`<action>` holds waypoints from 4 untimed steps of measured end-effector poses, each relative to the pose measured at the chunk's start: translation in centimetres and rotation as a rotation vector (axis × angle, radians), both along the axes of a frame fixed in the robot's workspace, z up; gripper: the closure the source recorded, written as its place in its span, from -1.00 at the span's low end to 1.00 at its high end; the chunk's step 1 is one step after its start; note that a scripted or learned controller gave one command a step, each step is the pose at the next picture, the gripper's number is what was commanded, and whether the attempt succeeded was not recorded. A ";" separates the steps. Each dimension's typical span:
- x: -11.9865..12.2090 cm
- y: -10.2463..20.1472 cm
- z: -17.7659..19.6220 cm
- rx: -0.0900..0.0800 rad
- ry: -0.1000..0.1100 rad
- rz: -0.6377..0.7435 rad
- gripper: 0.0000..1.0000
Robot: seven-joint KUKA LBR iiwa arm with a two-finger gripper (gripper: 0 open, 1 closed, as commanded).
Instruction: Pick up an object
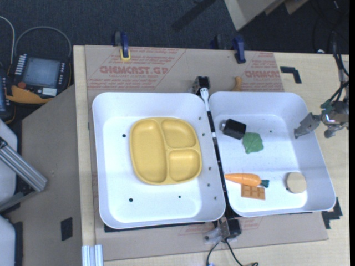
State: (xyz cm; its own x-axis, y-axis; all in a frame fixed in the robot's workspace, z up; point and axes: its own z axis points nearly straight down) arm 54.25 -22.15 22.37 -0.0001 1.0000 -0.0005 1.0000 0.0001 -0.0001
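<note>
- on the far left, off the tabletop (83,148), we see a black handheld screen unit (40,73) with a cable looping above it.
- the left white bin (108,165) holds a yellow divided plate (165,149) with three compartments, lying flat near the bin's middle.
- two blue clamps (123,42) grip the far edge of the tabletop, one above each bin.
- the right white bin (310,165) touches the left one along their shared rim.
- in it, near its far-left part, we see a small black block (233,128), and just beside that a green crumpled piece (253,143).
- nearer us lies an orange carrot (243,178) with a dark green tip, touching a brown waffle-like square (253,192) just below it.
- a round beige piece (296,183) sits near the bin's right wall, apart from the carrot.
- the gripper (308,125) hangs over the bin's right rim; its jaws hold nothing we can see, and we cannot tell how far they are parted.
</note>
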 end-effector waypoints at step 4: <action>-1.0 0.7 -12.9 0.002 0.001 0.000 1.00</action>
